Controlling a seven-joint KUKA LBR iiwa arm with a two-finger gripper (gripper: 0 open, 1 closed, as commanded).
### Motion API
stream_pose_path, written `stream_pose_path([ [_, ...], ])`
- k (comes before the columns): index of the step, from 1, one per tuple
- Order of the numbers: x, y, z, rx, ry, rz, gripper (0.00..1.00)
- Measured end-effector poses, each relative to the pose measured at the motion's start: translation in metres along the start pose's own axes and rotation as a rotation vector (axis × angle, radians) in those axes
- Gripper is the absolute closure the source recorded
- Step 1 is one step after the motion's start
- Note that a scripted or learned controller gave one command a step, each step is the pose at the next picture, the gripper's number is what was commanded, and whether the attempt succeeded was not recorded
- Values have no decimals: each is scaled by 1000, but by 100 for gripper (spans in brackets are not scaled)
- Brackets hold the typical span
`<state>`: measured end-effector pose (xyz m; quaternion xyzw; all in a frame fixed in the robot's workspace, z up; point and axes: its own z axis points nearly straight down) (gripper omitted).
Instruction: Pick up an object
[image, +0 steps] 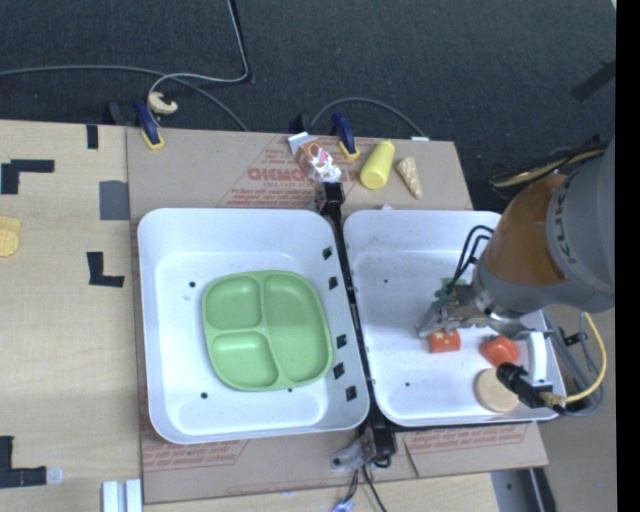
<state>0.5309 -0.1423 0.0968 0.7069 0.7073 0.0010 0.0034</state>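
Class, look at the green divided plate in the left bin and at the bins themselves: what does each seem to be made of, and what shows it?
Green divided plate: probably moulded plastic with a matte to satin finish. It has one even colour, rounded compartment ridges and only soft highlights.
Left bin and right bin: likely thin white plastic, smooth and slightly glossy, with rounded corners and soft sheen. Painted metal cannot be ruled out.

The arm (585, 235) is a thick, rounded grey casing with a wide orange band (525, 240) wrapped above the wrist. Black cables loop out beside the band toward the tool (447, 312), a small dark metal piece. A yellow cable curves below the casing.
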Motion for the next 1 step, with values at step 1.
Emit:
stream_pose_path([
  [1, 92, -1, -88, 7, 4, -2, 100],
])
